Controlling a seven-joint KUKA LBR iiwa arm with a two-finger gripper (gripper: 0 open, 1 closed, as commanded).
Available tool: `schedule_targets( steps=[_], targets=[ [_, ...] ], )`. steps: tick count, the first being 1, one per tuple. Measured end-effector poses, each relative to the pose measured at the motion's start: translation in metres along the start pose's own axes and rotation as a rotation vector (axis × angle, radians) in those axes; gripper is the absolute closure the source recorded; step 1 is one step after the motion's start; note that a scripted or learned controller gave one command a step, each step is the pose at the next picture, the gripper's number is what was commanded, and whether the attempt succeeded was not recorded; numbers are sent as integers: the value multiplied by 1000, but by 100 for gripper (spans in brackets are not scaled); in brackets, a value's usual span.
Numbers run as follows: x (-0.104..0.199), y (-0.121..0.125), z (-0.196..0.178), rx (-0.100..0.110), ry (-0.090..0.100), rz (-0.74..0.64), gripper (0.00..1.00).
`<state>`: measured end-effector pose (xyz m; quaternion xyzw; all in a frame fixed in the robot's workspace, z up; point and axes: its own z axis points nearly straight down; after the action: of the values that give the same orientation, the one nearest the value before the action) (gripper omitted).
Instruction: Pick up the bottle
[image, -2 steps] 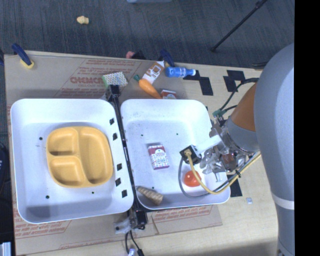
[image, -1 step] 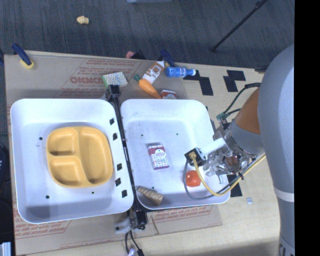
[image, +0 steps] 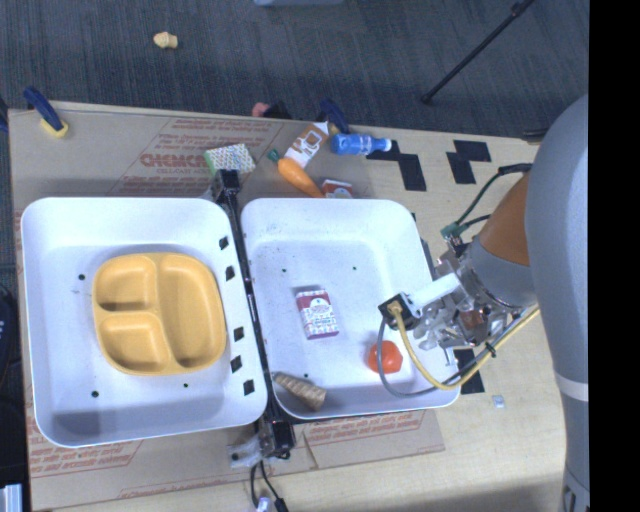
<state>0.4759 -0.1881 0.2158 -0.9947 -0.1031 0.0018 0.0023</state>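
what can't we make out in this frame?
Camera view:
- Blue bottle behind the right bin: too small to read its label.
- Red thing: edge hidden by the gripper; contact unclear.
- Box: print too small.
- Brown thing at that bin's front rim: blurred, kind unclear.

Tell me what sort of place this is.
Probably a robotics lab test bench: a grey robot arm with an orange band, two shallow white plastic bins, and printed brown cardboard under them.

nothing legible: red print on the cardboard (image: 120, 165) is too blurred
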Motion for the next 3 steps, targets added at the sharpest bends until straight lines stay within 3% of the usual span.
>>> schedule_targets(
  steps=[1,3],
  targets=[
    [4,-17,-14,-1,2,-32,100],
    [3,-17,-8,2,-2,-3,100]
  ],
)
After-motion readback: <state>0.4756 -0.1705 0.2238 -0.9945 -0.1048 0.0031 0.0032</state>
